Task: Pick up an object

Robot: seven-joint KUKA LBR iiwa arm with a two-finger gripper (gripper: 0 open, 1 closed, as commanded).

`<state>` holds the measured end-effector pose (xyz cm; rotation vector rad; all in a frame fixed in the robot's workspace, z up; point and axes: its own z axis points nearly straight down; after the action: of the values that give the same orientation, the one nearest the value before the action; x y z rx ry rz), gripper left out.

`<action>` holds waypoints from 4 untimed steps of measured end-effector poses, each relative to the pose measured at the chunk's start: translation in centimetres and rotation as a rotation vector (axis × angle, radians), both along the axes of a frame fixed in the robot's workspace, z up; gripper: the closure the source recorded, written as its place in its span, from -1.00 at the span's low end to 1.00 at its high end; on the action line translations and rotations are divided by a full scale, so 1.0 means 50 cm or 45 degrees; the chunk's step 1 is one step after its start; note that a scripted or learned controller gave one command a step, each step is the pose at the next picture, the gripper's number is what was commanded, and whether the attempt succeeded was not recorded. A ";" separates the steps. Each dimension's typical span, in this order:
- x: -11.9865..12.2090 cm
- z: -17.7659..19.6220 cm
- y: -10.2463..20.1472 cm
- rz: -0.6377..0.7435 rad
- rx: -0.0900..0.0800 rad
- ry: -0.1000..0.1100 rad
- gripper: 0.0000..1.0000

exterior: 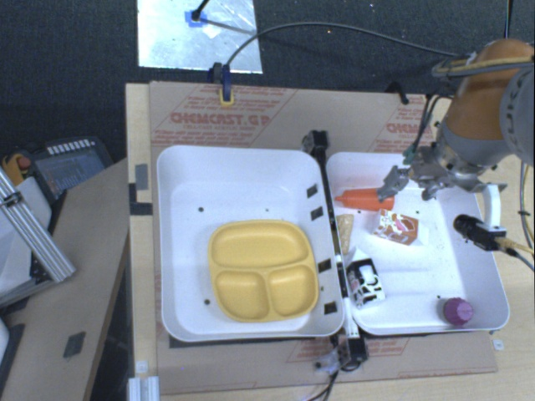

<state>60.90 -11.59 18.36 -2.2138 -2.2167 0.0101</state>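
The right bin (493, 295) holds several small things. An orange carrot-shaped piece (359, 198) lies at its far left, and a red and white packet (398, 227) sits near the middle. My gripper (411, 187) hangs over the bin's far part, just above and right of the carrot piece and directly beyond the packet. Its fingers (391, 182) are spread open with nothing between them. A purple piece (457, 311) rests in the near right corner. A black and white block (366, 281) lies by the near left wall.
A yellow divided plate (261, 270) lies in the left bin (180, 224). A beige piece (343, 229) leans against the divider between the bins. Grey arm and orange band come in from the upper right. Cables run behind the bins.
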 end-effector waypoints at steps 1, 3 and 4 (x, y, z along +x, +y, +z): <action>0.006 0.014 0.000 0.003 -0.002 -0.015 -1.00; 0.003 -0.204 -0.013 0.000 -0.001 -0.009 -1.00; 0.005 -0.198 -0.013 -0.001 -0.002 -0.015 -1.00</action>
<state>61.14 -12.22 8.46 -2.2217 -2.2225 -0.0011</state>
